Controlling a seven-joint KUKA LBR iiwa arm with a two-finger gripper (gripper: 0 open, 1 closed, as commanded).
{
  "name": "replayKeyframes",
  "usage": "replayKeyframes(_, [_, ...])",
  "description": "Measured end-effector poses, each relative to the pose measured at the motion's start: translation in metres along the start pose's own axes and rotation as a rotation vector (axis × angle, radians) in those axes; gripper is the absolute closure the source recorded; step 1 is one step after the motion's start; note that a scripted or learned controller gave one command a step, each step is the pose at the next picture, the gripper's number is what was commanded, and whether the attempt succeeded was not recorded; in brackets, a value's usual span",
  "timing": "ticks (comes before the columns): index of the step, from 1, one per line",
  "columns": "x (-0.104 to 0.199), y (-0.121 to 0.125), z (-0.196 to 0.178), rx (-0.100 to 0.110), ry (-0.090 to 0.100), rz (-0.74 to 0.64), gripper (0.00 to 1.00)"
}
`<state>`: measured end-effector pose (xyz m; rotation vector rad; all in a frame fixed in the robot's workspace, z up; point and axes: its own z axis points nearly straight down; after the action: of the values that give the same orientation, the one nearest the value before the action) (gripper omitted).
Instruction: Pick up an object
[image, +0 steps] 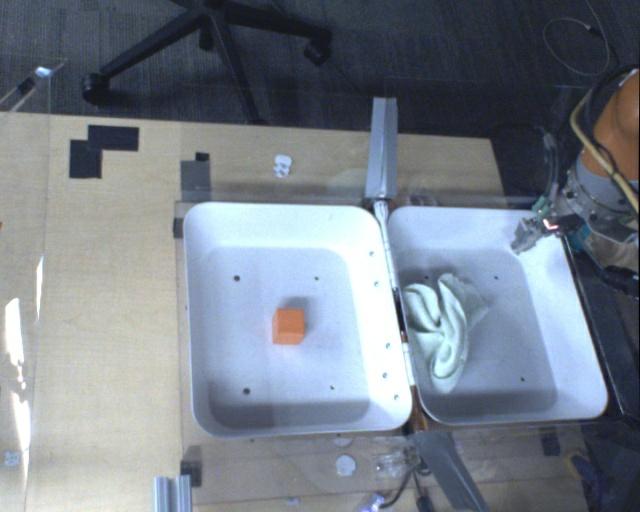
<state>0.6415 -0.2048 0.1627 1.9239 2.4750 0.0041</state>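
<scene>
Pale wooden bench (110, 300) under an overhead camera, with two shallow white bins set side by side and the legs of an office chair (215, 45) on the dark carpet beyond. An orange cube (289, 326) sits near the middle of the left bin (215, 240). A crumpled pale-green cloth (443, 325) lies in the right bin (560, 385), close to the divider. The gripper (535, 232) hangs over that bin's far right corner, away from both objects; whether it is open or closed cannot be told.
</scene>
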Motion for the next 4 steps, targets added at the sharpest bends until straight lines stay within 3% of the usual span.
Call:
replayKeyframes(1, [0.02, 0.017, 0.071, 0.0, 0.0, -0.035, 1.0])
replayKeyframes(2, [-0.005, 0.029, -0.001, -0.001, -0.001, -0.233, 1.0])
replayKeyframes(3, [0.023, 0.036, 0.034, 0.001, 0.001, -0.201, 1.0])
replayKeyframes(4, [0.014, 0.034, 0.007, -0.001, -0.001, -0.304, 1.0])
